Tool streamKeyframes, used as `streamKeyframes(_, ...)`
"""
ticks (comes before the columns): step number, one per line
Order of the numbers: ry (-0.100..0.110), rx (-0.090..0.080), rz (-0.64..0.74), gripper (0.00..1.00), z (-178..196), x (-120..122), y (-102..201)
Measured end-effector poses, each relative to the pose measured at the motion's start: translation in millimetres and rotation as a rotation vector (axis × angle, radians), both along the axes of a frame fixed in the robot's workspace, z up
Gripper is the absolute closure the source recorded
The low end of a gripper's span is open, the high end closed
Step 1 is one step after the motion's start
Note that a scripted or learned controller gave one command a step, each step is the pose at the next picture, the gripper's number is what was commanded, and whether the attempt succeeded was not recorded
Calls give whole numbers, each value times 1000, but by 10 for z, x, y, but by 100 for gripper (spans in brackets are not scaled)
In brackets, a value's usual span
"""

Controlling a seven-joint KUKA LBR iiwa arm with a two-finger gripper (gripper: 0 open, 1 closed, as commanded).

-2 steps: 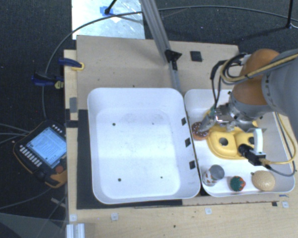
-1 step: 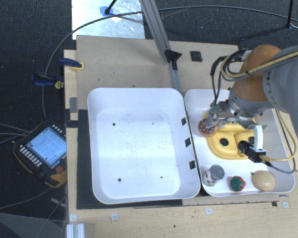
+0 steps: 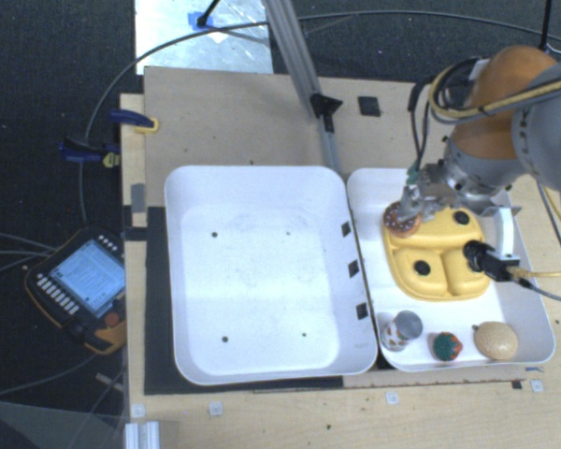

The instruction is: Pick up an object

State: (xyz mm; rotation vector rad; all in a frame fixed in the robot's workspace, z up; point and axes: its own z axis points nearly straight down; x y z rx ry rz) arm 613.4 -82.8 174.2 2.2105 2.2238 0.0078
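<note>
Tan worktop (image 3: 234, 120) carries two white bins; the left bin (image 3: 252, 269) holds nothing. Over the right bin (image 3: 542, 330), the jaws (image 3: 413, 202) hover above a brown speckled ball (image 3: 401, 220) beside a yellow plastic toy (image 3: 438, 255); whether they are clenched, I cannot tell. Likely the descent step; next, closing on the ball.

two shallow white plastic bins (image 3: 262, 195) | yellow moulded plastic toy (image 3: 437, 255), black knobs | brown speckled round piece (image 3: 402, 219) | green-red small ball (image 3: 446, 345) | beige egg-shaped object (image 3: 495, 339) | grey arm (image 3: 542, 124), orange band

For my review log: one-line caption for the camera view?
Tool above a donut-like toy beside the yellow object in the right bin.
</note>
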Motion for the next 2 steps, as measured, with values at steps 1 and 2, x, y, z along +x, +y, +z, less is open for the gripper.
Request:
streamKeyframes(1, 1, 0, 0, 100, 441, 17, 1)
streamKeyframes(2, 6, 3, 4, 100, 559, -80, 507)
